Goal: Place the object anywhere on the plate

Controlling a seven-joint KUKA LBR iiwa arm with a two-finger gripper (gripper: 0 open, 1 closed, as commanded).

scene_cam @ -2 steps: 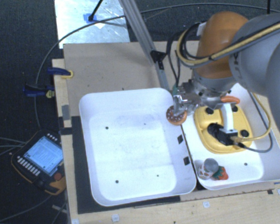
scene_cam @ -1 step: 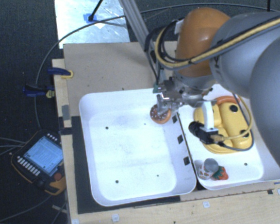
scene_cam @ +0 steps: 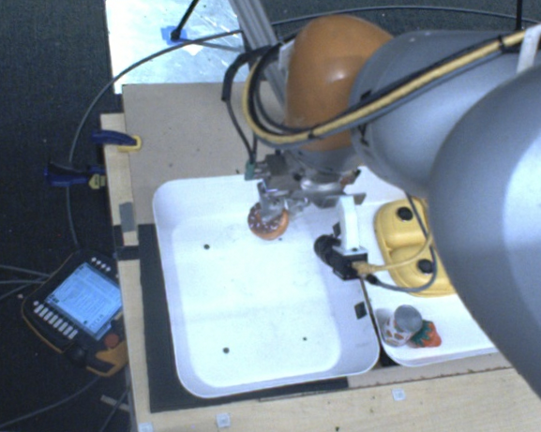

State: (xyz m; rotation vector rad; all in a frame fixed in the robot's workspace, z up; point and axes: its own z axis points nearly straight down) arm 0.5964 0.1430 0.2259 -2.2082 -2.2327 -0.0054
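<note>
Over left bin [scene_cam: 254,353], upper middle: gripper [scene_cam: 272,207] hanging just above small round brown object [scene_cam: 269,224], fingertips at its top edge. Can't tell from this angle whether spread or pinched, nor whether object sits on bin floor or is lifted. Right bin [scene_cam: 451,345], mostly under arm: yellow item [scene_cam: 404,236], small grey and orange pieces [scene_cam: 414,328] near front.
</note>
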